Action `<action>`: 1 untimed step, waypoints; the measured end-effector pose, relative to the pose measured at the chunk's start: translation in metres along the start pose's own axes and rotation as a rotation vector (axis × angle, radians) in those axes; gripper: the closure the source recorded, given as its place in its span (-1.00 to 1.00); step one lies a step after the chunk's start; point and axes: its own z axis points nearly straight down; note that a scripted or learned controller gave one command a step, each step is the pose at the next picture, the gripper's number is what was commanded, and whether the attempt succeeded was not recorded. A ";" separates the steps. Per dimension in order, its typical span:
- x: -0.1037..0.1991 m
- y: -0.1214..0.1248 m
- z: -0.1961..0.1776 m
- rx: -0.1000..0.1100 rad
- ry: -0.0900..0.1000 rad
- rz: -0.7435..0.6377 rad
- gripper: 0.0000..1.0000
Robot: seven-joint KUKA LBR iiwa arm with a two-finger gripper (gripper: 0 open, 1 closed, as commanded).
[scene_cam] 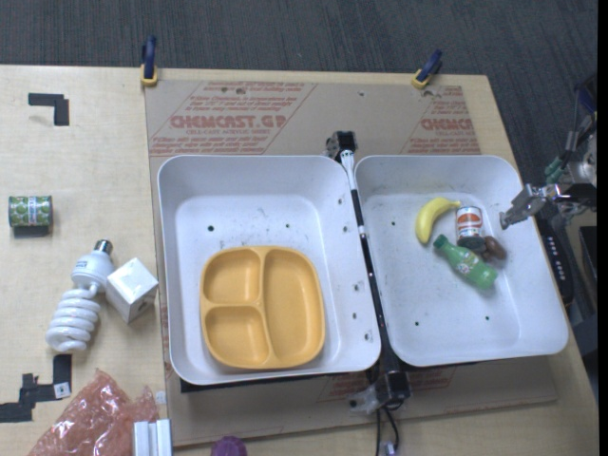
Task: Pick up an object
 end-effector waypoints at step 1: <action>-0.004 -0.008 0.145 0.000 0.001 0.002 -1.00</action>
